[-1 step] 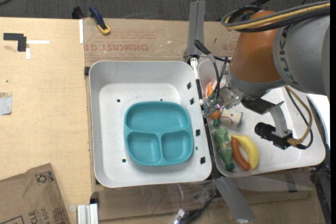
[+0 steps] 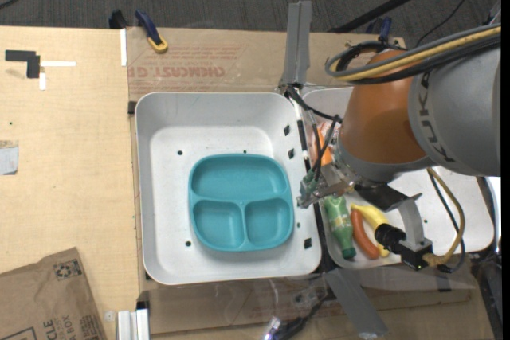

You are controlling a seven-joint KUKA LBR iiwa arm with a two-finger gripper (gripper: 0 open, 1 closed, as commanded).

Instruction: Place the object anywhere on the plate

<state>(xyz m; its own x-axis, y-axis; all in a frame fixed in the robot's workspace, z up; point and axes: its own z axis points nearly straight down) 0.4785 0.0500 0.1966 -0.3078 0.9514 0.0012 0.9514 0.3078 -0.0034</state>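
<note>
- From the camera view above the surface, you look down on two shallow white bins side by side: the left bin and the right bin.
- In the left bin you see the teal plate, lying flat a little below the bin's middle. It has three compartments: one wide one on the far side and two smaller ones on the near side.
- The arm comes in from the right and hangs over the right bin, its grey body and orange band covering much of that bin.
- The tool sits low at the divide between the two bins, just beside the plate's right edge but not over it. You cannot tell from here whether it is clenched or released, nor whether anything is in it.
- Just right of the tool, in the right bin, you find the task's things: a green bottle-like object, and touching it on its right an orange piece and a yellow piece. An orange bit shows further up beside the arm.
- On the surface you also see a brown cardboard box at lower left and a yellow-tipped clamp at the far edge.
</note>
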